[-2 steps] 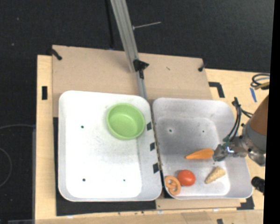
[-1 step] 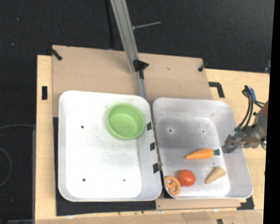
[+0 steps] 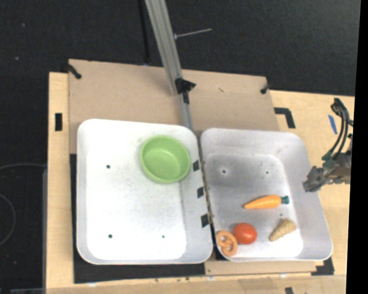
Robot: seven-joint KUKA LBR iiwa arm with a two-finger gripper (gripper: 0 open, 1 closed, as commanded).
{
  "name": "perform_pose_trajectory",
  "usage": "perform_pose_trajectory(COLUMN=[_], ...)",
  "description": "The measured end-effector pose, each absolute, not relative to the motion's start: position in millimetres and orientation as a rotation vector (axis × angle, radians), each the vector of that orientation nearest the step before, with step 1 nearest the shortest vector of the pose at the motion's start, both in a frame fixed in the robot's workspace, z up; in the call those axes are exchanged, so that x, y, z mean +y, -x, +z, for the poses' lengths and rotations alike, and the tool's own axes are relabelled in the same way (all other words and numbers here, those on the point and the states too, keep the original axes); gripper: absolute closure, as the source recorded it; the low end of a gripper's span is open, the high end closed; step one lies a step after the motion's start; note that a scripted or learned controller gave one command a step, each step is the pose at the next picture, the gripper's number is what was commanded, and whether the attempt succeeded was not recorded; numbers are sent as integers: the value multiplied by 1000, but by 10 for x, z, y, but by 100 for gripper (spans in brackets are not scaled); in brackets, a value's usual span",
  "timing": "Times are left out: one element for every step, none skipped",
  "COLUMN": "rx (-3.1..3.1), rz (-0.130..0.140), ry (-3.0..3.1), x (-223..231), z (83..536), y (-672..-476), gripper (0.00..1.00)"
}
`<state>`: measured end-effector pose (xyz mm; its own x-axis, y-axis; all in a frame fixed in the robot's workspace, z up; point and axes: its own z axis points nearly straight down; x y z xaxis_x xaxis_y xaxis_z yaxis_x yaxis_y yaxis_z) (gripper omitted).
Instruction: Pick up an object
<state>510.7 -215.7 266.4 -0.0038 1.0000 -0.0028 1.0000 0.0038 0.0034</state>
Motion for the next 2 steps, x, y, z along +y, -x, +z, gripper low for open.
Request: perform_pose_trajectory(rx=[2226, 2227], rz=[2, 2], ry=[-2214, -2214], x=[-1669, -1180], z=[2615, 2500], y=[-5062, -5169], gripper=[100, 100])
